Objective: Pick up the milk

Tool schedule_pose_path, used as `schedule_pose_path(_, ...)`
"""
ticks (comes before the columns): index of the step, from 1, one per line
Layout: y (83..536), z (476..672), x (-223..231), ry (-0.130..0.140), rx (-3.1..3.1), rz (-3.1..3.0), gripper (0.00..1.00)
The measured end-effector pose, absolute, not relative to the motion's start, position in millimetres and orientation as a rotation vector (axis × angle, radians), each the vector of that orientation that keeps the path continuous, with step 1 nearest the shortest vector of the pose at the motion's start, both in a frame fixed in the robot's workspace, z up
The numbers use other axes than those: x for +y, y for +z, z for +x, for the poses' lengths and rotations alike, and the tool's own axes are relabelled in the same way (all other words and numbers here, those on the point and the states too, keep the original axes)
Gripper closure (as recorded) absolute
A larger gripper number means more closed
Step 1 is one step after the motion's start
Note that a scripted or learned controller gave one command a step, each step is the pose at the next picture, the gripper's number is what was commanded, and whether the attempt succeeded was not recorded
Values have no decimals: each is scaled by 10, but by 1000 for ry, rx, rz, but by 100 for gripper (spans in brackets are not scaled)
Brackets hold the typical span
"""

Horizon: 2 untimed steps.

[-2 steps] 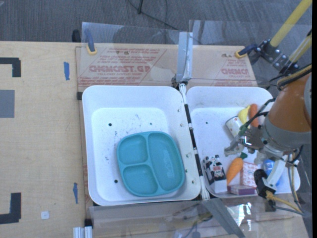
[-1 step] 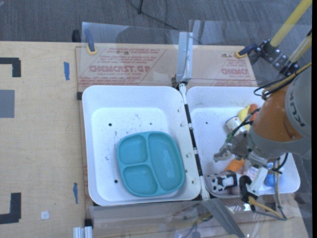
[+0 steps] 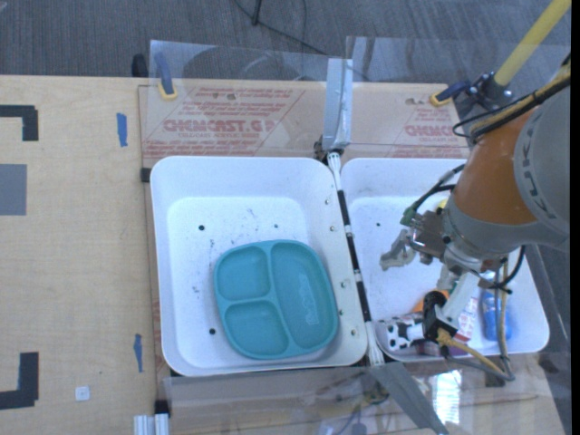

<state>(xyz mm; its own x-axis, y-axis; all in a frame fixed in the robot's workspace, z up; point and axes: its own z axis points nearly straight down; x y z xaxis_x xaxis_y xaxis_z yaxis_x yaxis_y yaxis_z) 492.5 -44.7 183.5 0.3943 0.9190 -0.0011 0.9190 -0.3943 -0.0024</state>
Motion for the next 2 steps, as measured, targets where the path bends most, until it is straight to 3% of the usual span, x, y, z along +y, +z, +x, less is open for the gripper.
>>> schedule_pose_path(1, 2473, 4865, -1093, 4, -1411, -2807, 0)
schedule_pose_path(2, 2127, 5034, -1248, 5, -1571, -2717, 0)
